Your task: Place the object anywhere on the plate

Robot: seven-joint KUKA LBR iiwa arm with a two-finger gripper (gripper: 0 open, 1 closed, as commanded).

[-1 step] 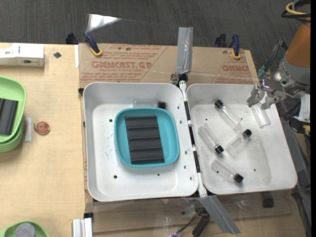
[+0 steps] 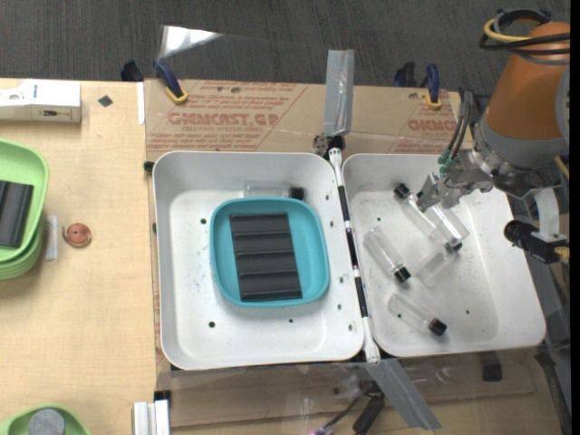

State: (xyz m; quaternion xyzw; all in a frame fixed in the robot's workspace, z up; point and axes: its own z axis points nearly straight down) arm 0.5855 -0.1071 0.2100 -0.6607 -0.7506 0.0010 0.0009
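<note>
Three clear vials with black caps (image 2: 392,259) lie scattered in the right bin (image 2: 507,329). Teal plate (image 2: 313,243) in left bin holds a black ribbed insert. Pincer (image 2: 441,208) low over right bin; grip state unclear.

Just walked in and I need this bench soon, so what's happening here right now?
A grey and orange robot arm reaches in from the right, its gripper low over the right bin among several clear vials with black caps. It appears to be going for one of them. The teal plate sits in the left bin, carrying a black ridged insert. No vial is on the plate yet.
</note>
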